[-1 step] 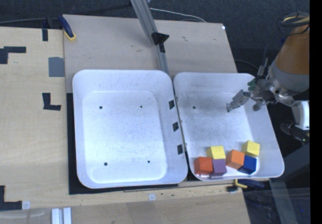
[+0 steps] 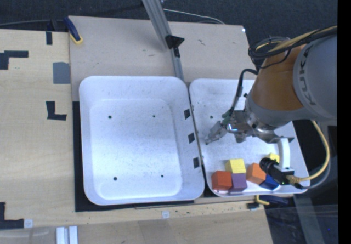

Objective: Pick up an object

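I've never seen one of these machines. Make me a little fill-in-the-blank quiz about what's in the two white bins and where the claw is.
1. The blocks lie in the ___ bin.
2. The block on top of the purple block is ___.
3. The claw hangs over the ___ bin.
4. The red block sits just ___ of the purple block.

Missing words: right; yellow; right; left

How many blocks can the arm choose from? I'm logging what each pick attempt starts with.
4 plainly visible, clustered in the right bin's near corner: red block, yellow block, purple block, orange block. A blue piece beside them may be a fifth; the arm could hide more.
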{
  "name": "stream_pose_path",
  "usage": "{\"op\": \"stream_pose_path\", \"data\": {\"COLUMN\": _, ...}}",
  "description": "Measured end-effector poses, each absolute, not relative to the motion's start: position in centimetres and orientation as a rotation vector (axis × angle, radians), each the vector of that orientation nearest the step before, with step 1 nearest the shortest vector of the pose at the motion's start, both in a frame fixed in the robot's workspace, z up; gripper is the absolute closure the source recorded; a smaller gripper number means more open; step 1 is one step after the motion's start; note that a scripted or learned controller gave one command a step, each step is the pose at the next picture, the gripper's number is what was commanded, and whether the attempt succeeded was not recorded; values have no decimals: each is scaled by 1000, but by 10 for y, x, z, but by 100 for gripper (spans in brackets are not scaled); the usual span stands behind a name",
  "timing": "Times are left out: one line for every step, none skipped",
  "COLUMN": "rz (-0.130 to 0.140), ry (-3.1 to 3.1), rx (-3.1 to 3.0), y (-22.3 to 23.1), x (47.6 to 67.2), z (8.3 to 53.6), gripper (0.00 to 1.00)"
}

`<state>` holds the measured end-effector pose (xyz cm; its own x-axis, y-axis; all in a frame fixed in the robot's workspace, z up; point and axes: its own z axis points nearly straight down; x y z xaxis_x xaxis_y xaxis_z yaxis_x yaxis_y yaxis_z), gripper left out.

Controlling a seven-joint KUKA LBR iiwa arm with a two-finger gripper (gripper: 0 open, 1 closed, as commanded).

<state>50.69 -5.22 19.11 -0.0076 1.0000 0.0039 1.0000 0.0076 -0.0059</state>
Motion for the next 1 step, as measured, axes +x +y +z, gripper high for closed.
{"op": "stream_pose_path", "data": {"rz": 0, "ry": -2222, "rx": -2227, "y": -106, "x": 519, "z": 237, "gripper": 0}}
